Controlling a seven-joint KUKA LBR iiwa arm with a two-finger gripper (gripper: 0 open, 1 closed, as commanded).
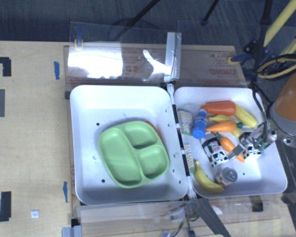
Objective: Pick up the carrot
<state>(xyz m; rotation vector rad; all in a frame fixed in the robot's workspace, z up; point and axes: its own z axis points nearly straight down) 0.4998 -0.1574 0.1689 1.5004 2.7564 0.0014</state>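
The carrot [223, 127] is an orange tapered piece lying across the middle of the right bin [271, 179], between a blue bottle and a yellow corn cob. My gripper [242, 149] reaches in from the right and sits low in that bin, just right of and below the carrot. It is close to a smaller orange piece [228, 144], which lies beside its tip. The metal parts of the gripper hide what lies under it.
The right bin also holds a red-orange sausage shape [218, 107], corn [245, 115], a blue bottle [200, 125], a black-and-white item [214, 150], a can [229, 175] and a banana [206, 178]. The left bin [84, 132] holds a green divided plate [133, 153].
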